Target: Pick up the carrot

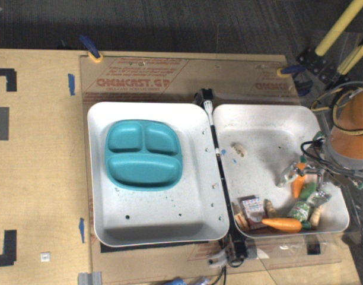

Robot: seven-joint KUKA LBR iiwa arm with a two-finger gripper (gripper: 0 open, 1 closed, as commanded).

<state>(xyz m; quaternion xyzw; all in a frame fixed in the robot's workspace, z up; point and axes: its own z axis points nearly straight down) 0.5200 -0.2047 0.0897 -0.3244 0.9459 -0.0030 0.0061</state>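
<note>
The carrot (282,224) lies along the right bin's (261,123) near wall, below and left of the gripper (298,176). Whether the gripper grasps anything, I cannot tell. A clean pick likely means descending centred on it, avoiding the bottle (302,210) beside it. Farthest left sits the teal plate (144,154).

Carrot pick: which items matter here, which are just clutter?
Relevant:
carrot
end effector
right bin

Clutter:
teal divided plate
left bin
small green bottle
small packet
</note>
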